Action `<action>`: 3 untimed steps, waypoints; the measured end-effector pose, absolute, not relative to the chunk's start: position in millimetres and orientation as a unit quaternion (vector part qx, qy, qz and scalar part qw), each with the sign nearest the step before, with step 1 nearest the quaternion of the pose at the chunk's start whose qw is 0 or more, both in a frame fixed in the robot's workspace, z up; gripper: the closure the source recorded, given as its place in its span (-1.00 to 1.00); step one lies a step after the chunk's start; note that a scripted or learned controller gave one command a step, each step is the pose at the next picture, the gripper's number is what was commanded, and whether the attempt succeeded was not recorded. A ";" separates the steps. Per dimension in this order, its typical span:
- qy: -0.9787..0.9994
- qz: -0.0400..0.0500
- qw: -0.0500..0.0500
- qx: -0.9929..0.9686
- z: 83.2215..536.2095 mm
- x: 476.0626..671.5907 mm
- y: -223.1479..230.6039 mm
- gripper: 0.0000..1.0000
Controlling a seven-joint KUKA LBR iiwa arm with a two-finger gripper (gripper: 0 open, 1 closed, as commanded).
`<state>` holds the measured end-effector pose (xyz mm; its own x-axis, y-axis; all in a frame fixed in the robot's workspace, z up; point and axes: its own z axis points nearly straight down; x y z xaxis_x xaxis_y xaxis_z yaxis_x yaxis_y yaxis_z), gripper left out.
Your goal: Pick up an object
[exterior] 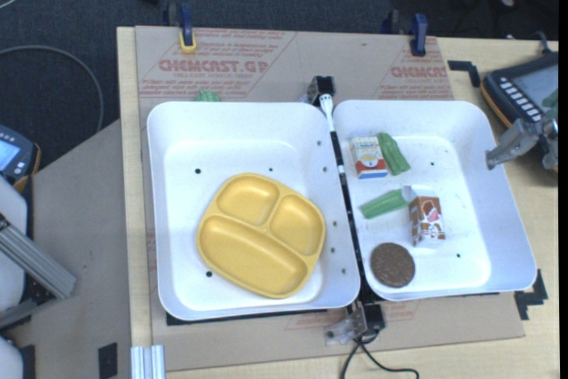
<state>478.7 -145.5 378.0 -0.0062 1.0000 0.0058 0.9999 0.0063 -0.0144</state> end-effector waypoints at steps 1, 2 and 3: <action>-0.705 -0.003 -0.011 -0.709 544.8 478.4 -218.0 -1.00; -0.707 0.003 0.008 -0.707 291.1 477.5 -178.8 -1.00; -0.706 0.003 0.007 -0.708 125.7 475.6 -208.2 -1.00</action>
<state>475.6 -208.2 125.7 0.0036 1.0000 0.0047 0.9999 -0.0036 -0.0139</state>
